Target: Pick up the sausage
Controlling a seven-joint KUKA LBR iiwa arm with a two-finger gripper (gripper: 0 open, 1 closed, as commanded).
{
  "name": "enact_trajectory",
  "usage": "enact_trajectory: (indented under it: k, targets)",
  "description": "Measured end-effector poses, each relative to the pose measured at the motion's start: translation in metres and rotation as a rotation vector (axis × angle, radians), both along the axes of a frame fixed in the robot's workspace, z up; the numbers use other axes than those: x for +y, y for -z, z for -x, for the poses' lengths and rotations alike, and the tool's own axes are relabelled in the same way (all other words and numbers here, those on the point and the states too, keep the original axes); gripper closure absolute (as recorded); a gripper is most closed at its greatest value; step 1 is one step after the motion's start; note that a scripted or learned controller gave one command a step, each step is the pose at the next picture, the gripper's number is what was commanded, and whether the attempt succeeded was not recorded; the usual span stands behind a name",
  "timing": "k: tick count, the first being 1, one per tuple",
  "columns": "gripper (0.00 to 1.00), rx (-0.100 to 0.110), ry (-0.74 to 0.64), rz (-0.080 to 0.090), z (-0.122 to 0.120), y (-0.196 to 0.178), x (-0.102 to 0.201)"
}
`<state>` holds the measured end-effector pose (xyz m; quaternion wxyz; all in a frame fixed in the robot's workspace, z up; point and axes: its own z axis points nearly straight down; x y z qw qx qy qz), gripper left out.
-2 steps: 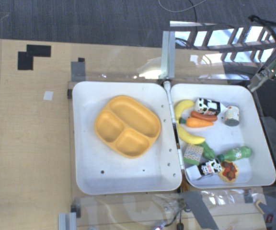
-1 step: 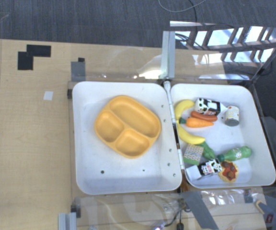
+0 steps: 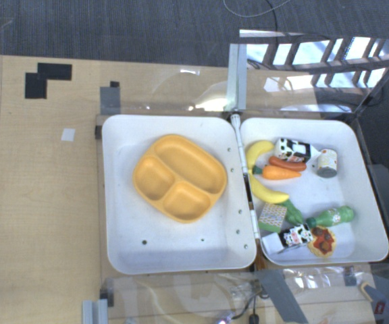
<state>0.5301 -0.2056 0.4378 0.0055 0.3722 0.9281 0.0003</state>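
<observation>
The sausage (image 3: pixel 288 162) is a short reddish-brown piece lying crosswise in the upper middle of the right bin (image 3: pixel 356 181). It is wedged between a black-and-white cow-print carton (image 3: pixel 293 149) above it and an orange carrot (image 3: pixel 281 173) below it, and touches both. A yellow banana (image 3: pixel 261 175) curves along the bin's left wall, right beside the sausage's left end.
A small can (image 3: pixel 325 162) lies right of the sausage. Lower in the right bin lie a green bottle (image 3: pixel 330 216), a checkered packet (image 3: pixel 273 214), a second cow-print carton (image 3: pixel 294 236) and a pizza slice (image 3: pixel 321 241). A yellow divided plate (image 3: pixel 179 177) sits in the left bin (image 3: pixel 127 241).
</observation>
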Motion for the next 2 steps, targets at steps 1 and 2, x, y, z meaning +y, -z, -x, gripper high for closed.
enact_trajectory:
  k: [1,2]
  targets:
    - [1.0,0.0,-0.283,0.004,0.0417,0.0001,-0.0003]
    - [1.0,-0.001,-0.043,0.001,0.0367,0.0,0.0]
